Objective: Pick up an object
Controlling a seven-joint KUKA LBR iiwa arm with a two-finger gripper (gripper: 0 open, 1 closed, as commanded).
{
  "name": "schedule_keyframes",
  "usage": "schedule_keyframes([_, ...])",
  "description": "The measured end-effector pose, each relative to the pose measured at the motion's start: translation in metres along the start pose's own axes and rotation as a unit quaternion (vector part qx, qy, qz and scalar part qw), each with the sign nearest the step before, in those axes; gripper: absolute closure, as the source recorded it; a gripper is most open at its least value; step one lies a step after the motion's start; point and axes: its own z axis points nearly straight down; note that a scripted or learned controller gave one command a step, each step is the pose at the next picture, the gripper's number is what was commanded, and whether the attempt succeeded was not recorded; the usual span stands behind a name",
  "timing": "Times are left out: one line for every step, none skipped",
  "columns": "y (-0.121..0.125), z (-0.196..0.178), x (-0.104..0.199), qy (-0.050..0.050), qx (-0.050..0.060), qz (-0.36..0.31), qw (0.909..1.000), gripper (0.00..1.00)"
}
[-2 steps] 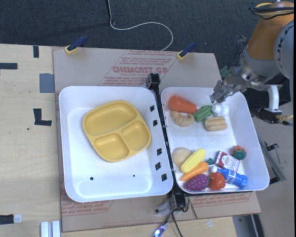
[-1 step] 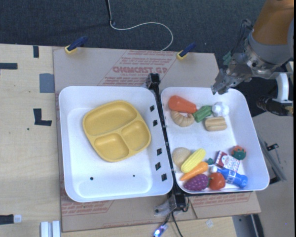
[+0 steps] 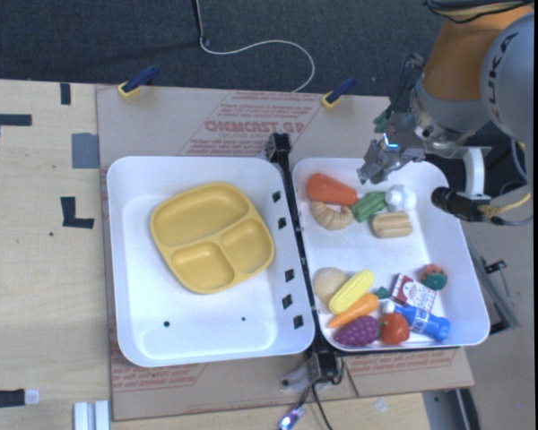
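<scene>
The right bin holds toy food. At its back lie a red-orange pepper, a croissant, a green vegetable, a white piece and a tan bread roll. Toward the front are a pale potato, a yellow corn cob, a carrot, purple grapes, a tomato, a red and white carton, a blue bottle and a small red and teal piece. My gripper hangs over the bin's back edge, just above the green vegetable, with nothing seen between its fingers.
A yellow divided plate lies in the left bin. A black divider runs between the bins. A white cable loops behind on the dark floor. Blue-yellow clamps hold the cardboard's back corners.
</scene>
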Motion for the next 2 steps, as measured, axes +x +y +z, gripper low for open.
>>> schedule_keyframes([-0.083, -0.012, 0.055, 0.001, 0.001, -0.001, 1.0000, 1.00])
schedule_keyframes([-0.143, -0.073, 0.145, 0.002, -0.003, -0.005, 1.0000, 1.00])
